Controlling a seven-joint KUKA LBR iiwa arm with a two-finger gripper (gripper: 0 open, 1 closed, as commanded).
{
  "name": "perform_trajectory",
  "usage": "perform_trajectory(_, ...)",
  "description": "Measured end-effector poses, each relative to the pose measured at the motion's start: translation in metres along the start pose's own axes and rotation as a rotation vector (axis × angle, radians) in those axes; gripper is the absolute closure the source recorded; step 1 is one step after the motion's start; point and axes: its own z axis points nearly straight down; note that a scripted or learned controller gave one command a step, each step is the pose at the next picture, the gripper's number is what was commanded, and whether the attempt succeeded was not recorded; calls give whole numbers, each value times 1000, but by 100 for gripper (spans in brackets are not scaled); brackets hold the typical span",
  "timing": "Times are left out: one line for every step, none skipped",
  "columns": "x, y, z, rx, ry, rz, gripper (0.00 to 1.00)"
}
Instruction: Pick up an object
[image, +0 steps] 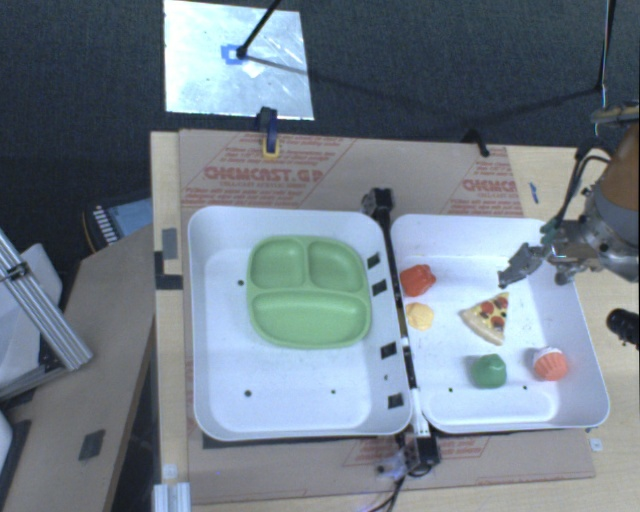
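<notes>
Since the toys sit loose in the right bin (575, 345), end effector (516, 270) hovers just above the pizza slice (487, 320), w/ nothing held; finger spread: can't tell. Green plate (305, 292) fills the left bin (215, 330).

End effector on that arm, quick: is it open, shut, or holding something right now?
End effector: cannot be told whether open or shut; it hangs above the right bin near the pizza slice, with nothing seen between it.
</notes>
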Motion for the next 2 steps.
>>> perform_trajectory(4, 2, 42, 3, 0, 1, 0)
perform_trajectory(3, 12, 91, 3, 1, 2, 0)
